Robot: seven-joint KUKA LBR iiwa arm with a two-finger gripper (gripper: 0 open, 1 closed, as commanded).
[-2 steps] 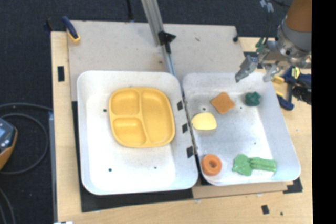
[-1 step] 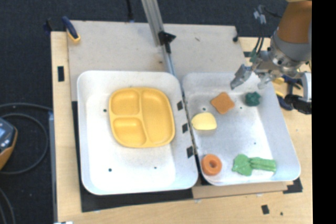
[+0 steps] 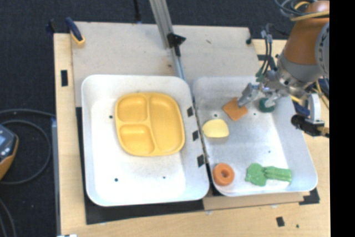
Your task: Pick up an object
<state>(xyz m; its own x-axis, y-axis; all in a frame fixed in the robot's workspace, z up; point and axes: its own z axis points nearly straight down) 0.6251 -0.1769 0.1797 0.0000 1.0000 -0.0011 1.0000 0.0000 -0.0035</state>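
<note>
Bench [image 3: 111, 47]: pale tabletop on a dark floor, bearing two shallow white bins side by side; a slanted metal post [image 3: 158, 0] rises from its far edge.
Left bin [image 3: 94, 175]: the larger-looking tray, its floor taken up by one item.
Right bin [image 3: 294, 158]: holds four small objects and receives the arm from the right.
Arm [image 3: 302, 44]: grey with an orange band above the wrist, bent down over the far right part of the right bin.
Yellow plate [image 3: 150, 123]: divided into three compartments, lying flat near the middle of the left bin.
Gripper [image 3: 250, 96]: low over the far side of the right bin, its tip at the upper edge of the orange-brown block; how far the fingers stand apart cannot be told, nor whether anything is between them.
Green toy [image 3: 268, 174]: lies on its side at the near right of the right bin.
Orange-brown block [image 3: 235, 111]: flat, tilted piece just beside the gripper tip.
Pale yellow object [image 3: 215, 129]: rounded lump near the left wall, below the block.
Orange ring [image 3: 223, 174]: at the near left corner, well apart from the gripper.
</note>
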